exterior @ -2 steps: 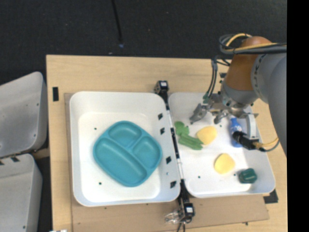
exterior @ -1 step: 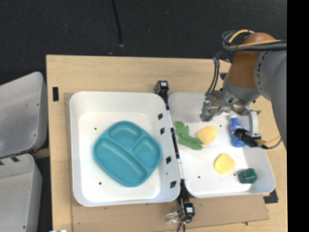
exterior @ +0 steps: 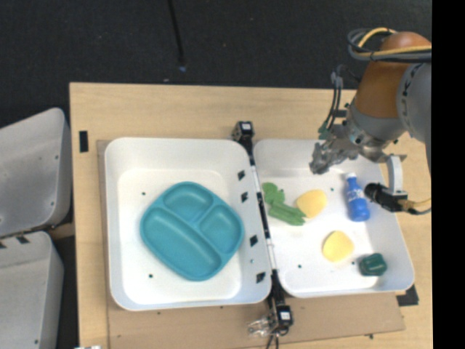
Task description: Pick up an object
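In the right bin [exterior: 290,155] lie a green leafy piece [exterior: 280,204], a yellow lump [exterior: 312,203], a second yellow lump [exterior: 337,246], a blue bottle [exterior: 355,198] and a dark green block [exterior: 373,265]. My gripper [exterior: 322,161] hangs over the far part of this bin, above and slightly right of the upper yellow lump and left of the blue bottle. Nothing shows between its fingers.
A teal divided plate [exterior: 191,229] lies in the left bin [exterior: 123,166]. A raised divider with black clips [exterior: 258,217] separates the two bins. A black clip [exterior: 243,130] sits at the far end of the divider.
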Robot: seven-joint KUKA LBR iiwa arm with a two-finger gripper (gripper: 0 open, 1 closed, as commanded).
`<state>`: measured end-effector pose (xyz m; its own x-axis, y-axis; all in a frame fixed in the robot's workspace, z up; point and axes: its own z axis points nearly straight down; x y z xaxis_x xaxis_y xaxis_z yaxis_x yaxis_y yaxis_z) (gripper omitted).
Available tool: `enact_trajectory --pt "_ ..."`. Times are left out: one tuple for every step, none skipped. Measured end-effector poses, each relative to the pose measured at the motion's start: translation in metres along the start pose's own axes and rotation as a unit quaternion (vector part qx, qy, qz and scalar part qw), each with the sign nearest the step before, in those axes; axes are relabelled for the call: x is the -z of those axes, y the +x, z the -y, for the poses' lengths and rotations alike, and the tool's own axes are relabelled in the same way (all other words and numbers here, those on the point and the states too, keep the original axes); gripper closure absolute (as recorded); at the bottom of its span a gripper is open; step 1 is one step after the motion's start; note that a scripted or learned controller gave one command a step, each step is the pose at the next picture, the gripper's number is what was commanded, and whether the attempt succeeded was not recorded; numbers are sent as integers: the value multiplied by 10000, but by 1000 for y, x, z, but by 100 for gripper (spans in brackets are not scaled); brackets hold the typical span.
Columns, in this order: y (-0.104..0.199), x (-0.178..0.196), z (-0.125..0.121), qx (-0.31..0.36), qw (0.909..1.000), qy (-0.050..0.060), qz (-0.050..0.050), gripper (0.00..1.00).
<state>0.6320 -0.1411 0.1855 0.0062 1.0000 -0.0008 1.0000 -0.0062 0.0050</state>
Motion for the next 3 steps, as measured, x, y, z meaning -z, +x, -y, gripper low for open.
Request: enact_trajectory --pt "-1 18 -1 5 10000 8 -2 100" --pt "53 36 -3 65 10000 1 -8 100" --pt "101 47 -2 63 10000 2 -7 100"
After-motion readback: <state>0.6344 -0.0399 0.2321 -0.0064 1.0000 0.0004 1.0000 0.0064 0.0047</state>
